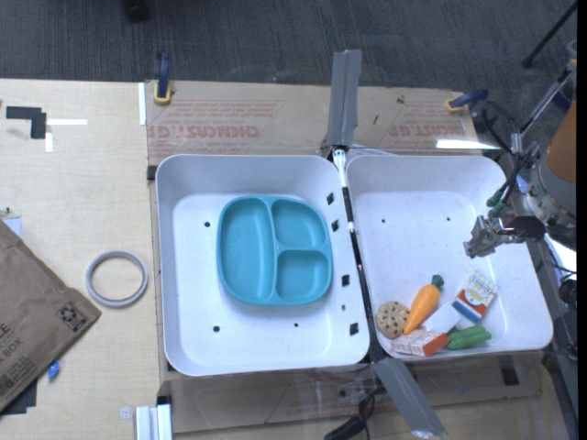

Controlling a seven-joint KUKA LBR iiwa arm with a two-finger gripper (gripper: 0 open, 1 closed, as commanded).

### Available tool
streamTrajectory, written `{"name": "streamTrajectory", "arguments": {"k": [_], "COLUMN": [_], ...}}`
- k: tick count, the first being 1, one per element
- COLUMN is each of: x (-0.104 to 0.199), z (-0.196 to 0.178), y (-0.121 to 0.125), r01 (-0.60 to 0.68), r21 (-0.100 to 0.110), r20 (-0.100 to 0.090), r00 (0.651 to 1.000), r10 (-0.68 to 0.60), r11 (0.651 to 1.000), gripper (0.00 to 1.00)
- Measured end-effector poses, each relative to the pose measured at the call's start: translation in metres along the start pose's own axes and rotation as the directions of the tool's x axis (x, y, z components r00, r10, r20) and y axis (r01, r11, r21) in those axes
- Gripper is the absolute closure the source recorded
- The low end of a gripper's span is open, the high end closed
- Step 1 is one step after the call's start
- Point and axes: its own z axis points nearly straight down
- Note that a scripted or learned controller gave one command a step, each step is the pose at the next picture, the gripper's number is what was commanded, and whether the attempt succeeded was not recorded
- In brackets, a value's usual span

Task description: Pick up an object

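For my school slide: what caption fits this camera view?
Robot gripper hovers above toy food, a carrot among it, in the right bin.

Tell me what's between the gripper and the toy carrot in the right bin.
Bare white bin floor. In the camera view, the gripper hangs above and right of the carrot, with nothing lying in the stretch between them; the milk carton sits off to the side.

Both white bins (174, 273) look like smooth moulded plastic with a faint sheen. The teal divided plate (274, 249) is smooth plastic too, semi-matt. The desk (64, 191) shows pale, matt wood. Brown corrugated cardboard (275, 117) lies under the bins on the far side. The tape roll (116, 277) looks glossy. The hand (479, 241) is dull grey metal.
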Motion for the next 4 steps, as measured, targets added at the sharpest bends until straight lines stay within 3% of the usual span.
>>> {"name": "streamTrajectory", "arguments": {"k": [1, 2, 3, 4], "x": [-0.001, -0.001, 0.012, 0.011], "z": [-0.005, -0.005, 0.177, 0.172], "y": [0.002, 0.002, -0.002, -0.002], "r01": [0.002, 0.002, -0.192, -0.196], "r21": [0.008, 0.008, 0.004, 0.011], "r20": [0.002, 0.002, -0.003, -0.002], "r00": [1.0, 1.0, 0.981, 0.981], "r10": [-0.002, -0.002, 0.192, 0.196], "r11": [1.0, 1.0, 0.981, 0.98], "gripper": [1.0, 0.0, 0.0, 1.0]}}
